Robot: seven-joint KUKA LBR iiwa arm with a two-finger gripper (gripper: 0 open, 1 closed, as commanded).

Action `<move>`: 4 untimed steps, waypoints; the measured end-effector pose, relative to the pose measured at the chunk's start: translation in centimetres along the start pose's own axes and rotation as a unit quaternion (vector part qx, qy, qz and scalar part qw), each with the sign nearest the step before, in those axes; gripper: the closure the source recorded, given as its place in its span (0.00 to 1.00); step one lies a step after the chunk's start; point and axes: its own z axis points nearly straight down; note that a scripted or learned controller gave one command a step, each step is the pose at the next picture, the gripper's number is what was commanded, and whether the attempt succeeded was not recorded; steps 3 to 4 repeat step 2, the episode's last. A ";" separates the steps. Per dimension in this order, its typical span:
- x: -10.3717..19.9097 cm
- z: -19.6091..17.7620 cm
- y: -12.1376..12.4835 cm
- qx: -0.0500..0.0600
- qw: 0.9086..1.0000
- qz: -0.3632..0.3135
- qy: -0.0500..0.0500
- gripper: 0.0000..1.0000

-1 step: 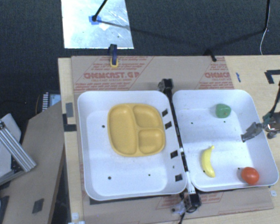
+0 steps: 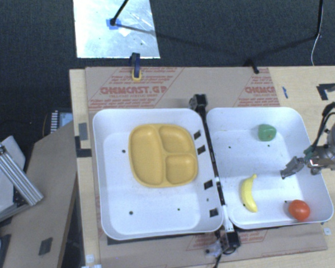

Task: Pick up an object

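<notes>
Gripper point(image 2: 287, 171), metal, state unclear, above right bin point(image 2: 272, 217)'s smooth white floor near round tomato point(image 2: 298, 209).

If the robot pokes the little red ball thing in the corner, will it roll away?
Probably a bit. The red ball looks round and smooth, so a nudge may set it rolling, and it might slip from a pinch. It lies near the right bin's corner wall, which would likely stop it. The gripper hovers nearby.

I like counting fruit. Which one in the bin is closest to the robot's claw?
The orange-red round fruit, in the right bin's near corner, just below the gripper. The yellow banana lies farther left; the green fruit sits up by the far wall.
</notes>
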 end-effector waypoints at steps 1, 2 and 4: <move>-0.3 4.2 -0.2 0.000 1.000 0.000 0.000 0.00; -0.3 9.5 -0.2 0.001 1.000 0.000 0.001 0.00; -0.3 9.5 -0.2 0.001 1.000 0.000 0.001 0.00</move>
